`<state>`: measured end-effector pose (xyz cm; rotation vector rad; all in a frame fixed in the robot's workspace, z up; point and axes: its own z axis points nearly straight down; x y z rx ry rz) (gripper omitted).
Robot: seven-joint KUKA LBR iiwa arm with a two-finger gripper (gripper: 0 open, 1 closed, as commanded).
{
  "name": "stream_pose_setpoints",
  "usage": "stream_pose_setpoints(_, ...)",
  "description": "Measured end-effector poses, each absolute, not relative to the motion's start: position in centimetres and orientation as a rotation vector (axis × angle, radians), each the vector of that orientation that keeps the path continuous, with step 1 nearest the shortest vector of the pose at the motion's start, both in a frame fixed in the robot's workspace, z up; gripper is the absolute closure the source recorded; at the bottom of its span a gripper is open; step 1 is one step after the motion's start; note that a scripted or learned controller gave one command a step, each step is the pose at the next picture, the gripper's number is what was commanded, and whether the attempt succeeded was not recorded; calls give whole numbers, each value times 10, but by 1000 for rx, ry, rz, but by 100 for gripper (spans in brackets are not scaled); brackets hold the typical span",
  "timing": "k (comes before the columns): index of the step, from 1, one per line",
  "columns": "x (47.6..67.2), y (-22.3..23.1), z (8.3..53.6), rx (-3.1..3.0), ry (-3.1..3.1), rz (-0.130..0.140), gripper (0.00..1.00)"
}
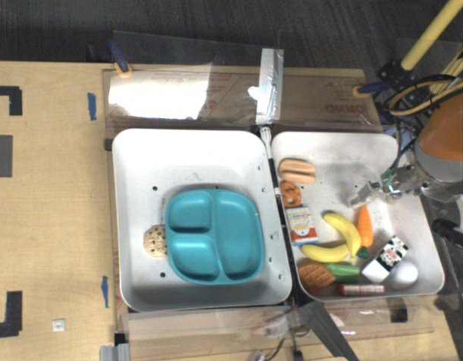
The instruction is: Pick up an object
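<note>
The right bin (333, 153) crowds bananas (338, 239), carrot (364, 226) and hotdog (297, 170) beneath the pincer (373, 190), grip state unclear

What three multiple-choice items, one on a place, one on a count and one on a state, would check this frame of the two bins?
1. Where does the cookie lie?
A. In the left bin, touching the left side of the teal plate
B. In the right bin among the fruit
C. On the bench outside both bins

2. How many compartments does the teal plate have?
A. One
B. Three
C. Six

3. How does the carrot sit?
A. Between the gripper's fingers, lifted
B. On the teal plate
C. On the floor of the right bin, just right of the bananas

Answers: 1 A, the cookie rests against the plate's left rim; 2 B, raised ridges split the plate into three; 3 C, the carrot lies in the bin, apart from the gripper.
</note>
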<state>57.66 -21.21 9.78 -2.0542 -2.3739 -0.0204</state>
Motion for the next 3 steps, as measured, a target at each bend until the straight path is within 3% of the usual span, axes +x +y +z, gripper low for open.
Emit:
stream_pose_setpoints(1, 545, -171, 87, -2093, -2348, -6, 0)
stream_pose_setpoints(2, 547, -173, 99, -2101, -2351, -11, 100)
stream_pose_setpoints(3, 576, -108, 196, -2208, -2244, -13, 100)
